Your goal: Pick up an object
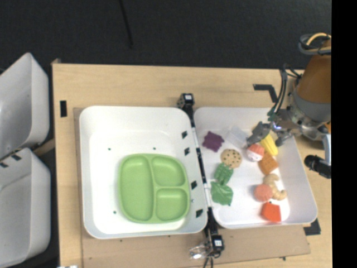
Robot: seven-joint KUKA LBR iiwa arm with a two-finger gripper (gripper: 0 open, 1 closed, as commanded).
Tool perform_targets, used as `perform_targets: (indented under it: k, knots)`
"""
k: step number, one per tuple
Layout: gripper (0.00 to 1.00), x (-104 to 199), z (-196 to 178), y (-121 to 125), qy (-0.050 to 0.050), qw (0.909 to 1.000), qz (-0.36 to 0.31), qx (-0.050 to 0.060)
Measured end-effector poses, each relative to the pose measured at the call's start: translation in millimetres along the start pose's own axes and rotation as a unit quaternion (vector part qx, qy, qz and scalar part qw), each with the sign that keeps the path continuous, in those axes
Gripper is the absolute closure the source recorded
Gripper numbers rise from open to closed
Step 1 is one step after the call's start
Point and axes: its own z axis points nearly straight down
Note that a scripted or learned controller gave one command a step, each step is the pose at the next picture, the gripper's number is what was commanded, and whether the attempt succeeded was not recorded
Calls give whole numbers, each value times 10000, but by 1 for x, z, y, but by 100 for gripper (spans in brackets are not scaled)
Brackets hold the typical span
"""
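**My gripper low over the right bin's toy food**

Camera view: I reach in from the right, and my gripper (pixel 266 132) sits low over the right bin (pixel 245 219), at the upper right of its cluster of small toy foods. Whether it is open or closed, I cannot tell, and I see nothing clearly held in it.

I take the yellow piece (pixel 270 146) as my landmark. It lies just below my gripper, close enough that I cannot say whether they touch. A small red-and-white round piece (pixel 255 152) sits just left of it. An orange block (pixel 268 163) lies just below it. Further below are a peach-coloured lump (pixel 264 192) and a red-orange block (pixel 271 211). Left of the yellow piece are a speckled cookie (pixel 230 158), a purple piece (pixel 212 140) and two green leafy pieces (pixel 222 184).

Well left of it, the left bin (pixel 95 133) holds a green divided plate (pixel 153 196).
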Motion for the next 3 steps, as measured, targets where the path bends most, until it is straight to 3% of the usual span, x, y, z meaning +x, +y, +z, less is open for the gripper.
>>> perform_targets:
  k: [1, 3]
  knots:
    - [0, 0, -7, 2, -12, 10000, -20, -54]
    - [0, -2, 88, -5, -27, 10000, -12, -71]
